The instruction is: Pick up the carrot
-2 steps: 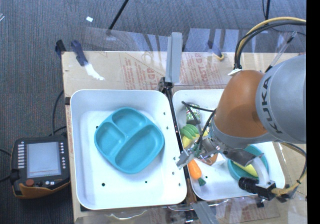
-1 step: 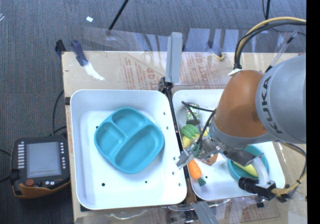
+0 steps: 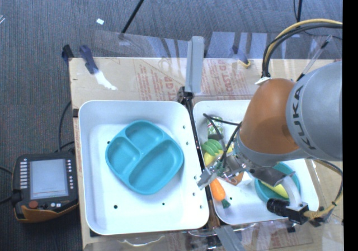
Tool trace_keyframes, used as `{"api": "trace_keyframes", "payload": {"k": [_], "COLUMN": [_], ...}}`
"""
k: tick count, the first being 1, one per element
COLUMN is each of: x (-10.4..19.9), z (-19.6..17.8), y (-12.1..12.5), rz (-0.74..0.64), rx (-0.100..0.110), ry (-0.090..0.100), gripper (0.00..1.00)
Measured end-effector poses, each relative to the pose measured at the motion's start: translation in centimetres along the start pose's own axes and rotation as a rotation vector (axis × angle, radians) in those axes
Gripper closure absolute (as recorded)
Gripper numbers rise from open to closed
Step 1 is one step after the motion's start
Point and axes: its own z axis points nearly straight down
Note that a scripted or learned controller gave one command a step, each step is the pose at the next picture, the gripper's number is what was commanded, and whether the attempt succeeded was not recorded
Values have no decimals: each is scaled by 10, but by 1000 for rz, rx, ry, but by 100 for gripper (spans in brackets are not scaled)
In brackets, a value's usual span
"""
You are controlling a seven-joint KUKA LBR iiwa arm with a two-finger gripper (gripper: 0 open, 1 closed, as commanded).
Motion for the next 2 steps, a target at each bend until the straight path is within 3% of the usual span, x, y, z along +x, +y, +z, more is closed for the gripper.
{"api": "trace_keyframes", "payload": {"k": [1, 2], "x": [0, -18], "z": [0, 0], "y": [0, -7], "rz": [141, 516], "rx": [-2, 1], "ry": [-1, -1], "gripper": [0, 0]}}
